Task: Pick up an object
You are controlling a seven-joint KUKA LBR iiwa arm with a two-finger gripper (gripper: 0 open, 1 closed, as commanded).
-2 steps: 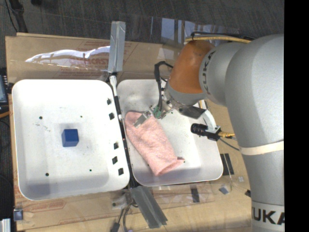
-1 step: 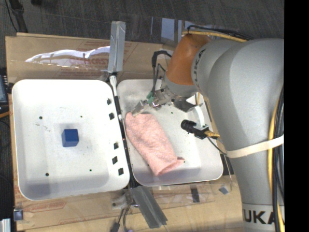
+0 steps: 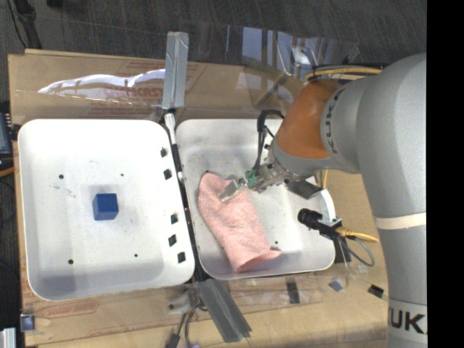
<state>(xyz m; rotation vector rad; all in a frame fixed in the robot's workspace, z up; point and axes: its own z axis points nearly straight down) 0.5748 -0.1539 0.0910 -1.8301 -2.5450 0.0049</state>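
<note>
The pink cloth (image 3: 238,223) lay in the right-hand bin (image 3: 217,133), stretched on a slant from the bin's upper-left middle down toward its lower-right corner, where its end appeared rolled or folded. Its upper end sat directly under the tip of the gripper (image 3: 235,187). The jaws were at the cloth's upper edge, touching or nearly touching the fabric; whether they stood apart or together could not be told from this view, and no cloth was seen lifted between them.

The arm (image 3: 370,122) entered from the right side and crossed over the right bin's far right portion. Its grey body was large in the foreground, with the orange band (image 3: 304,122) sitting above the wrist. The wrist was angled down and to the left, bringing the tool low into the bin. Cables (image 3: 341,69) ran along the top of the wrist section.

A blue cube (image 3: 106,206) rested on the floor of the left-hand bin (image 3: 43,143), left of centre, well apart from the gripper and cloth. Both bins stood side by side on the tabletop (image 3: 87,71).
</note>
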